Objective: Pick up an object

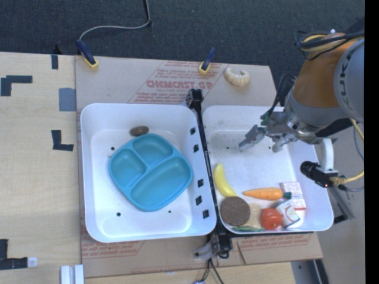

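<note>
Hovering over the right bin [308,158], the gripper [265,140] has its two fingers [251,138] spread wide with nothing between them, tips pointing toward 9 o'clock above bare white floor. Behind it the grey wrist runs back to the orange band [317,78] at 3 o'clock.

Food toys cluster at the bin's 6 o'clock end: a banana [224,181] lying with its long axis roughly 12 to 6, a carrot [263,193] lying 9 to 3 with its tip toward 9, a brown disc [235,209], a tomato [272,218], and small red-and-white cartons [292,197] (print too small to read).

The left bin [95,158] holds a blue divided plate [151,171] and a small brown pebble-like piece [140,131]. Cardboard [172,86] beneath reads "CHEMCAST" in red.
</note>
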`<state>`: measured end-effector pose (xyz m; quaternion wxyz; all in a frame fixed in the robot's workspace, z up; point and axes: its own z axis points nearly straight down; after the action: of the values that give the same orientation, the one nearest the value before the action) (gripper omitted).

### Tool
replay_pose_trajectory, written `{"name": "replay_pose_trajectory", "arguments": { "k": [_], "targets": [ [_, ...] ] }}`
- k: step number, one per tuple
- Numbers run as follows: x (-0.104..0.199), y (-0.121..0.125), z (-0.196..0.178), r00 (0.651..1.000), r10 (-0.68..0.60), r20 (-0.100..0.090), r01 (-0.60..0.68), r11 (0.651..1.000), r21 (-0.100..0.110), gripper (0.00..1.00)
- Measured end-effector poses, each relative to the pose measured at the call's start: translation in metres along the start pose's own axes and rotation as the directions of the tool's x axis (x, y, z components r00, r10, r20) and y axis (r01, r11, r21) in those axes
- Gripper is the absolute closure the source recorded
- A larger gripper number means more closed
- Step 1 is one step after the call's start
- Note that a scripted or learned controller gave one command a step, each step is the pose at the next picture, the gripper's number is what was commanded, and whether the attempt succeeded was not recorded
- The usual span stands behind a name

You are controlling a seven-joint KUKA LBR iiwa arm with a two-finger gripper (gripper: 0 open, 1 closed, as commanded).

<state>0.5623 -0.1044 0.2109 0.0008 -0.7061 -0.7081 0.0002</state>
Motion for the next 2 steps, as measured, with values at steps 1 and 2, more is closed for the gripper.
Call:
{"name": "replay_pose_trajectory", "arguments": {
  "k": [1, 2],
  "targets": [
    [-0.093, -0.025, -0.032, 1.000, 0.004, 0.003, -0.004, 1.000, -0.001, 0.00],
    [-0.019, -0.007, 0.076, 1.000, 0.001, -0.001, -0.001, 1.000, 0.003, 0.00]
  ]
}}
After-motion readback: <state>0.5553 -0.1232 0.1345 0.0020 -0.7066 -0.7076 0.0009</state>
